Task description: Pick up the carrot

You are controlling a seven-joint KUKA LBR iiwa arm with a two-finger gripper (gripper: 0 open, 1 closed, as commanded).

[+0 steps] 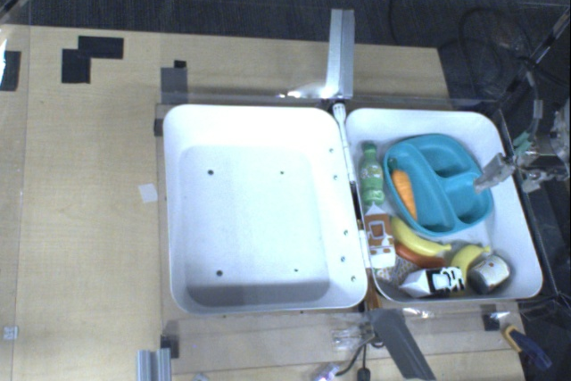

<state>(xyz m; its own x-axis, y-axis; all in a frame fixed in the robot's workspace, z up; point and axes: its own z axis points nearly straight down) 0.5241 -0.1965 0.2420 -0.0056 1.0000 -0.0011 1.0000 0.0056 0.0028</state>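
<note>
Smooth matt white plastic bins; glossy blue plastic divided dish; pale wood-grain bench; brushed metal post.

The end effector at three o'clock is blurred and cut by the frame edge. The banana partly hides a red item beneath it.

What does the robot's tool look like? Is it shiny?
A bit shiny, yes. The tool at the right edge of the right bin is slim, pale grey metal. Behind it sits a cluster of grey and dark parts, too blurred to make out.
</note>
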